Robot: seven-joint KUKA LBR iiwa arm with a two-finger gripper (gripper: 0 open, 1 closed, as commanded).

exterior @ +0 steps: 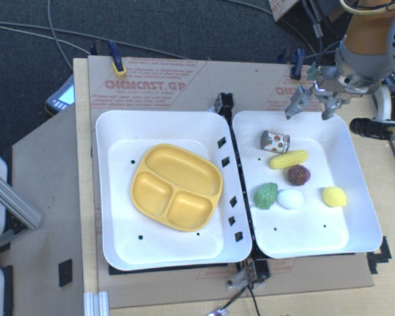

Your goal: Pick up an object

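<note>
In the camera view the gripper [311, 105] hangs with its fingers spread and nothing between them, over the far edge of the right bin [362, 176]. The small can [274, 141] lies nearest, toward that bin's far-left corner, with the corn cob [289, 158] just beside it. A good pick would drop straight down astride the can and close across its narrow width, clear of the corn.

The light is bright and even, coming from above. The two white bins [112, 176] almost glow, and their floors lose some detail in the glare. Shadows are short and soft. The dark floor [151, 25] stays dim. The picture is a little soft, mostly at its corners.
</note>
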